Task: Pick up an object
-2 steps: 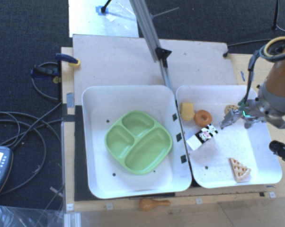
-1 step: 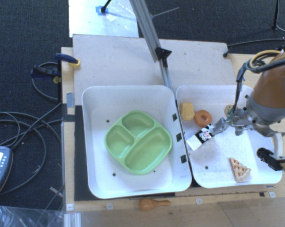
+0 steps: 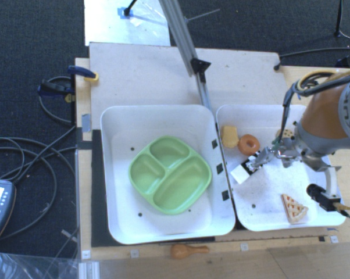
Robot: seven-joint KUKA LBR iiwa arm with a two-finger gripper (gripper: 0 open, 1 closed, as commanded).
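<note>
the gripper point(image 3: 252, 163) hangs low over the right bin point(image 3: 262, 214), just beside the orange doughnut point(image 3: 249, 143) and yellow block point(image 3: 229, 136), seemingly lining up a pick, though whether it is released or clenched i cannot tell.

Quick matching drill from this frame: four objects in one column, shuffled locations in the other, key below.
Objects:
1. green three-compartment plastic plate
2. orange ring-shaped doughnut toy
3. tan wedge-shaped waffle toy
4. brown pear-shaped toy

Locations:
A. right bin, near front edge
B. on bench, in front of left bin
C. middle of left bin
D. right bin, near the divider, toward the back

Pairs: 1-C, 2-D, 3-A, 4-B
</note>
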